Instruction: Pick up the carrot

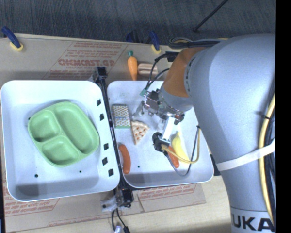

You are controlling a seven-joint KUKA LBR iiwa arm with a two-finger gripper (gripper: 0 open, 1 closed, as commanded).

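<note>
Nearest the camera, in the right bin (153, 173), a reddish sausage (125, 158) lies along the bin's left wall, and toward the opposite side a banana (179, 147) rests with a small orange-red piece (174, 160) touching its near end, too hidden to identify. The left bin (17, 130) holds a green plate (63, 132) with three compartments, set flat near its middle. Farther back in the right bin a pizza slice (139, 131) lies with its tip pointing toward the camera, and just behind it sits a chequered pad (120, 115), close to the slice. The gripper (148, 103) hangs over the far half of this bin, to the right of the pad, under the broad grey arm (233, 106); whether it is open or closed cannot be told from here, and nothing is seen held in it. The carrot (132, 68) lies outside both bins on the cardboard (77, 57), just beyond the right bin's far rim, green top pointing away, with a pale cylinder (147, 70) just beside it and a blue clamp (153, 41) behind
</note>
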